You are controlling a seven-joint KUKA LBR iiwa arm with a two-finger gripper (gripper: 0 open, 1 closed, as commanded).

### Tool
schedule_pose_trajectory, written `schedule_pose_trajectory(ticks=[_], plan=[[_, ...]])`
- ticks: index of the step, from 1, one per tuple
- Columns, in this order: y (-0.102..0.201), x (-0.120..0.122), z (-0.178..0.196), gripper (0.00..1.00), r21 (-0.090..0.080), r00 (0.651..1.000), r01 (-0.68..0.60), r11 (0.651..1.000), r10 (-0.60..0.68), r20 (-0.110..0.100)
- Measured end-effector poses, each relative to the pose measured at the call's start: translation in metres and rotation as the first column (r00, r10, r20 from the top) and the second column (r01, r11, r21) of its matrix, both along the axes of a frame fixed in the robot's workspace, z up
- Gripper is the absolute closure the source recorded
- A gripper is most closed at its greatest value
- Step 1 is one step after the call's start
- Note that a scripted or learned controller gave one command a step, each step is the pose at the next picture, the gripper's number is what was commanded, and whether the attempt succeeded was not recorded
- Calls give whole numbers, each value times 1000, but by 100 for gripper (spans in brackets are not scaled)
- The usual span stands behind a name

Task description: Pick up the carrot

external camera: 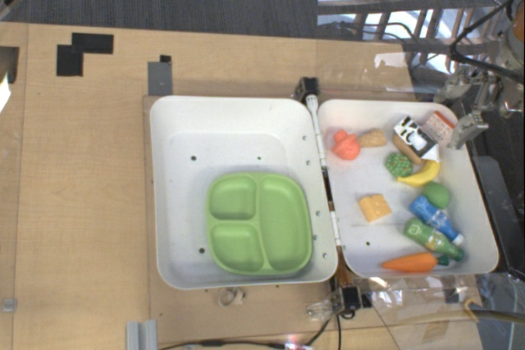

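1. orange tapered carrot with a dark green stub (410, 262) lies flat at the near edge of the right shallow white bin (361, 246), pointed end toward the bins' divider, stub end touching the green bottle (428, 236).
2. gripper (472, 127) sits at the far right corner of the right bin, over the rim, well apart from the carrot. can't tell the finger state from this angle; nothing visible between them.
3. other items in the right bin: red-orange lumpy toy (346, 145) and tan bun-like piece (372, 138) near the far left; black-and-white carton (415, 135) just beside the gripper; green broccoli-like piece (399, 165) touching yellow banana (422, 173); yellow cracker square (375, 207) mid-bin; green round fruit (437, 194); blue bottle (435, 219).
4. left white bin (180, 176) holds a light green three-compartment plate (259, 222), toward its near side.
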State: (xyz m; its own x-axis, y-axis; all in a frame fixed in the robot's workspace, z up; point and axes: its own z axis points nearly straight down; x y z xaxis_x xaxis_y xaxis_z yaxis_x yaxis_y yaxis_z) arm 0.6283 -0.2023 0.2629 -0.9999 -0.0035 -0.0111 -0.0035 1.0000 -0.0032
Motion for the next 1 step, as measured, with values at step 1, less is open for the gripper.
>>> schedule_pose_trajectory(ticks=[1], plan=[[41,-45,-8,0,1,992,-128,992,128,0]])
